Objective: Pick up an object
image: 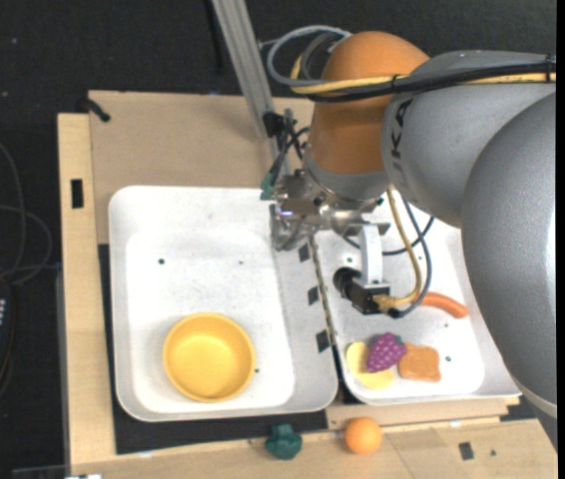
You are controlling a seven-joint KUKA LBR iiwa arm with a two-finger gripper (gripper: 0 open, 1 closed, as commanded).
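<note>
White plastic, two shallow bins: the left bin (143, 257) contains a round yellow bowl (209, 356); the right bin (462, 367) contains purple grapes (386, 350), an orange slab (421, 364) and a carrot (445, 305). The gripper (314, 223) hangs over the divide; its grip cannot be determined. An orange ball (362, 435) and green piece (283, 442) lie on the tan bench (163, 138).

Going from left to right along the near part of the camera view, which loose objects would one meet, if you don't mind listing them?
Yellow bowl → green object on the bench → orange ball → purple grapes → orange piece → carrot.
</note>
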